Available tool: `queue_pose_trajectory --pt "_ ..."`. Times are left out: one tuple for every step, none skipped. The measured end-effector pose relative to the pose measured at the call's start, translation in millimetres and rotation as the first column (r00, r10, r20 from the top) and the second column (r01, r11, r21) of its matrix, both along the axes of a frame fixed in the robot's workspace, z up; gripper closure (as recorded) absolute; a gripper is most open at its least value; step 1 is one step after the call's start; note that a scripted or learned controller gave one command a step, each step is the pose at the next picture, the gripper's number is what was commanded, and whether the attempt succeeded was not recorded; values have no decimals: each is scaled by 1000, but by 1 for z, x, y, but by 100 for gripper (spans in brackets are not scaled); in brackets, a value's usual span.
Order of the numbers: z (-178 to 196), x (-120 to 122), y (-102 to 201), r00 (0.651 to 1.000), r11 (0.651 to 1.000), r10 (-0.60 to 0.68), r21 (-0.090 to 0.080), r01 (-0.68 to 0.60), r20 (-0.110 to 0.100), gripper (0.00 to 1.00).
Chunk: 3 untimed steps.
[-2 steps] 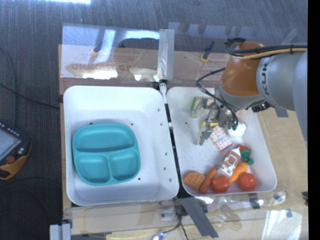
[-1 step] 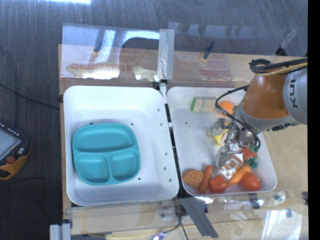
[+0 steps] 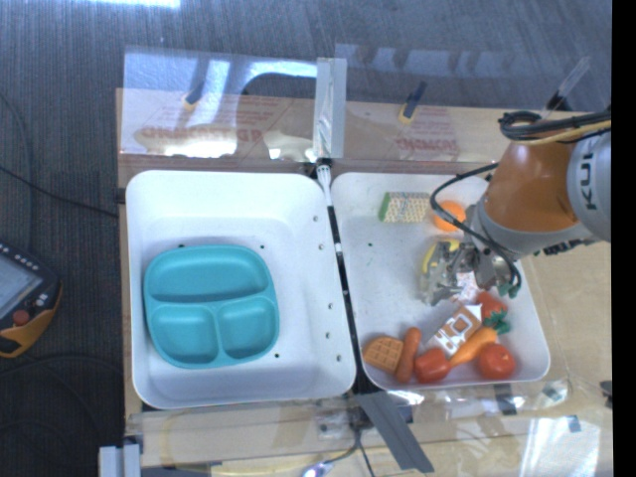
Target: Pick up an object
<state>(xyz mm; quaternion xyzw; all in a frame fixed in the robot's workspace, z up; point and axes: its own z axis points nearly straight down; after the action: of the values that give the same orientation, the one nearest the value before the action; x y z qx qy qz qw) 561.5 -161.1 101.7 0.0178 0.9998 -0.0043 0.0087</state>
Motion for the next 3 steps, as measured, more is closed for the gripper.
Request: queue_pose_trajectory --pt "0 0 0 1000 1000 0 0 0 0 0" --pt "-8 -44 0 1000 1000 19 2 -19 12 0" --pt "-11 38 7 995 995 99 1 -99 -2 0"
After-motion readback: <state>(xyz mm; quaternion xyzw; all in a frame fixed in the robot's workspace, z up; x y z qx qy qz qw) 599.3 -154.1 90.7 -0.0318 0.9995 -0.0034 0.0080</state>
